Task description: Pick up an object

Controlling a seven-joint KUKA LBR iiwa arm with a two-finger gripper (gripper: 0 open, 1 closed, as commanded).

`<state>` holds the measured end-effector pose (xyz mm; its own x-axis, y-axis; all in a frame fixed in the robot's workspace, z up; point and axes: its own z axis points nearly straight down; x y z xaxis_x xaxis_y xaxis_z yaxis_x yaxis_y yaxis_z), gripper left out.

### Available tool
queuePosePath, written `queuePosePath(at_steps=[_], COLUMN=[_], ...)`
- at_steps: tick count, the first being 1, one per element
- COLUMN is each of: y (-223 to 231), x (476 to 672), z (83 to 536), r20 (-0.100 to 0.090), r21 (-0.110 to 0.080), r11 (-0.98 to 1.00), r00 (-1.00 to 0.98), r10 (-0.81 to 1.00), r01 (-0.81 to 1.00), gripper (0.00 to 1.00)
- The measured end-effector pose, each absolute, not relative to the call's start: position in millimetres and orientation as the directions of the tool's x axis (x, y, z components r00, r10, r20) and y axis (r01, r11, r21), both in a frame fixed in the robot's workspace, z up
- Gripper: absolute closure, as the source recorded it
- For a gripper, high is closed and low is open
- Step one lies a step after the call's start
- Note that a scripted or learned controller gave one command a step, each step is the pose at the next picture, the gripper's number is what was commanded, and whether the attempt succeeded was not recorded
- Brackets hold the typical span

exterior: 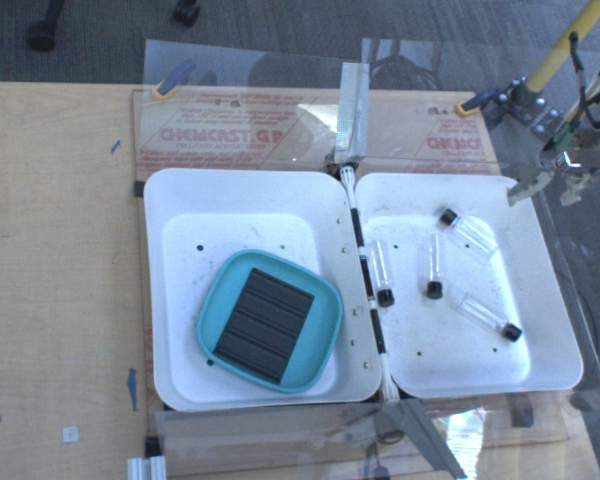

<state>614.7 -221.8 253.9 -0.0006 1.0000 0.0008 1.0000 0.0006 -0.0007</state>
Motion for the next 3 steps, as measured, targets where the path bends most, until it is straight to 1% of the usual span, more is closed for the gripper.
queuePosePath(at_steps=[1, 2, 3], y=[-222.2, -198.1, -198.3], x=[629.0, 666.8, 670.2], z=[165.3, 86.4, 99.9], r20=[0.000, 0.009, 0.000], r21=[-0.001, -0.007, 0.004], r11=[0.077, 0.209, 0.212], r00=[-0.077, -0.209, -0.212], r10=[0.997, 0.978, 0.977], r01=[0.997, 0.978, 0.977], gripper=[0.00, 0.00, 1.00])
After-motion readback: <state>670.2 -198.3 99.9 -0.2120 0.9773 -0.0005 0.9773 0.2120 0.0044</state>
